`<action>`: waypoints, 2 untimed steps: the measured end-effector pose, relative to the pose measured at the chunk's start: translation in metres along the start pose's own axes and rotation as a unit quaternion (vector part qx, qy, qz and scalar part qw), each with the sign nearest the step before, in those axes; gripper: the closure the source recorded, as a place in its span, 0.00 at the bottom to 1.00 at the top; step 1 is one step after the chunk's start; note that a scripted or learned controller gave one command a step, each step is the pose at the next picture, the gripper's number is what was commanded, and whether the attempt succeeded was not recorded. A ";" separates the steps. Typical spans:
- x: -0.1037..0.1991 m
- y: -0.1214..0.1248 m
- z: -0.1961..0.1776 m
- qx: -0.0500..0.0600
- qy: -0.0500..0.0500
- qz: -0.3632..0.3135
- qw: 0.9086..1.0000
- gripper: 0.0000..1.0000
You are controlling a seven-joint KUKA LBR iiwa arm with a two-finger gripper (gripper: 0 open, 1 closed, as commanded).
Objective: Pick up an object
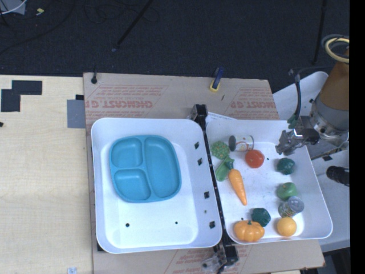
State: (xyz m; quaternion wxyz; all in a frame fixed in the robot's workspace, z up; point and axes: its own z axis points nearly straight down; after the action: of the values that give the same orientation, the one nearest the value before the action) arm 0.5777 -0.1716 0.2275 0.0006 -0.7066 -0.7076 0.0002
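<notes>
Task status: not done; no object is lifted, and every item lies on the floor of the right bin [319,207].
Remaining: pick a target, descend, close, lift.
End effector [285,144]: located over the upper right part of the right bin, near its far rim; nothing is seen between its fingers. Whether they are spread or pressed together cannot be told at this resolution.
Nearest candidate: dark green round item [286,165], just below the end effector, apart from its neighbours.
Second candidate: red tomato [254,158], to the camera's left of the end effector, beside a small dark cylinder [232,142].
Other contents: carrot [238,186], lying at a slant in mid-bin; broccoli piece [220,149]; light green item [286,190]; orange fruit [286,226]; small pumpkin [249,231]; dark teal item [261,216].
Left bin [108,221]: holds a blue divided plate [145,168].
Worktop [40,181]: pale wood, carries both bins.
</notes>
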 end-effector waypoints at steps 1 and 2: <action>0.054 0.020 0.005 0.000 0.000 -0.001 1.000 1.00; 0.101 0.020 0.003 0.001 0.001 -0.001 1.000 1.00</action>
State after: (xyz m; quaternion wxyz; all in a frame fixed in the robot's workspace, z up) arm 0.5973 -0.0711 0.2249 0.0019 -0.7058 -0.7084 0.0006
